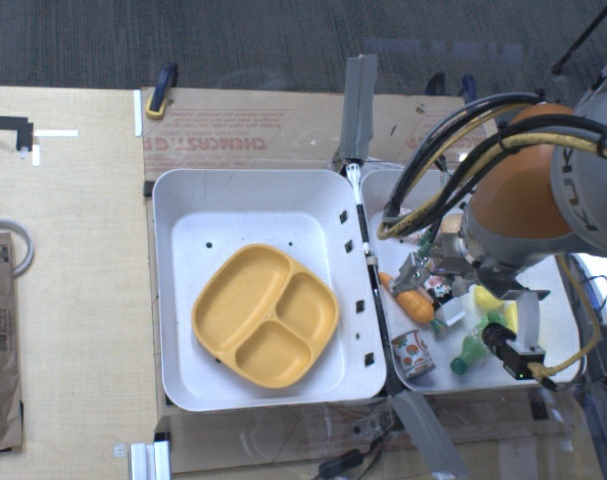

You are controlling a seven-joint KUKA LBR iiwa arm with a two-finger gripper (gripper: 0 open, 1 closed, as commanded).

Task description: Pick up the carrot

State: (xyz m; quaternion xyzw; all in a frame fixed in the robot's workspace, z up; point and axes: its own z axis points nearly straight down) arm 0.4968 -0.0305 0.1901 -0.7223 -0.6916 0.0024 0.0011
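1. So, the carrot point(414, 305) sits in the right-hand bin point(563, 368), near its left wall, just right of the divider between the two bins. We see a stubby orange body lying on its side, angled, with a thinner orange bit up and to the left near the wall.

2. The end effector point(430, 271) hangs right over that spot, just above the carrot in the picture. Honestly, we can't tell whether it has hold of anything or how wide it stands; the wrist and hoses cover too much.

3. We reckon it's a toy carrot: light, stiff plastic, smooth and a bit slippery. Nothing fragile, but it could squirt out of a pinch on the taper.

4. We'd go for the thick middle, across the short axis, not the tip.

5. Clutter is the worry. A small printed can point(411, 353) lies just below it, a yellow piece point(490, 299) and a green piece point(467, 352) sit to the right, all near enough to get nudged.

6. The yellow divided plate point(266, 315) in the left bin point(173, 268) is well apart, no factor.
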